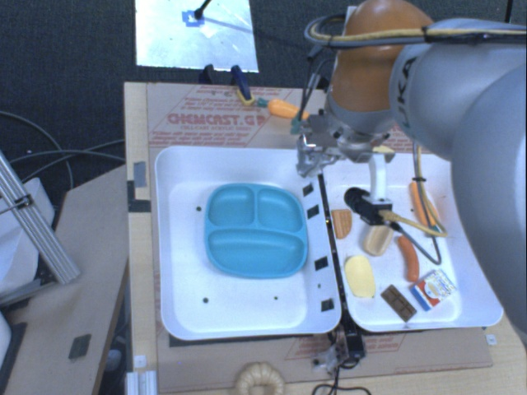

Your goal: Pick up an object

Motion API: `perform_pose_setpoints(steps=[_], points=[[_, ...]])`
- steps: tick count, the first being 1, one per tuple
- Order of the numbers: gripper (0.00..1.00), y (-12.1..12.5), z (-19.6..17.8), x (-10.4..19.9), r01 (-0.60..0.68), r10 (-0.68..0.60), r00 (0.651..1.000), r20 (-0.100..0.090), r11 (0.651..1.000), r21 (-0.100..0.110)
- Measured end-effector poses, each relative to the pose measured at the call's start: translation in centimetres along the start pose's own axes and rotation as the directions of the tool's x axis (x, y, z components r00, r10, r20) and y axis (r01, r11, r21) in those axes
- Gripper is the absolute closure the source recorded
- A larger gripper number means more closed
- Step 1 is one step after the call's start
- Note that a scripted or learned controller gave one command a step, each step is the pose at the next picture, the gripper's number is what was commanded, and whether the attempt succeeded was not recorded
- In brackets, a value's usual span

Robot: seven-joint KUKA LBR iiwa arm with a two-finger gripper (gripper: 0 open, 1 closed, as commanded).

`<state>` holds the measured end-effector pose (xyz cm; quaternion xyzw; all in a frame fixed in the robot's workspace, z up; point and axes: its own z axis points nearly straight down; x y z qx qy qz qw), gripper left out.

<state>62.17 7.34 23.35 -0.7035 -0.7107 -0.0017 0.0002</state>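
Two bins: we are looking down on a left bin [179, 303] and a right bin [466, 280], white and shallow, sitting side by side on the desk [198, 105].
Left bin: it is holding a blue divided plate [255, 229], lying flat near its middle.
Right bin: it is carrying the small things we are choosing among for picking.
Near the divider: an orange-brown piece [341, 222] is lying just beside the shared wall, with a yellow oval piece [359, 276] nearer the front.
Middle: a tan piece [378, 239] is resting between the orange-brown piece and a red-orange sausage [408, 257].
Front: a brown bar [398, 301] and a small red, white and blue carton [434, 290] are lying close together.
Far right: an orange carrot [420, 202] is lying lengthwise.
Arm: the grey arm [461, 97] is reaching in from the right, its orange band [370, 48] showing above the wrist.
Tool: the tool [309, 159] is hanging over the far end of the wall between the bins, apart from all the small things; we cannot tell whether it is open or closed.
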Motion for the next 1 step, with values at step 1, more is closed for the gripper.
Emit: perform_pose_setpoints(steps=[1], points=[[1.00, -0.08, 1.94, 0.60, -0.004, 0.004, 1.000, 0.003, 1.000, 0.003]])
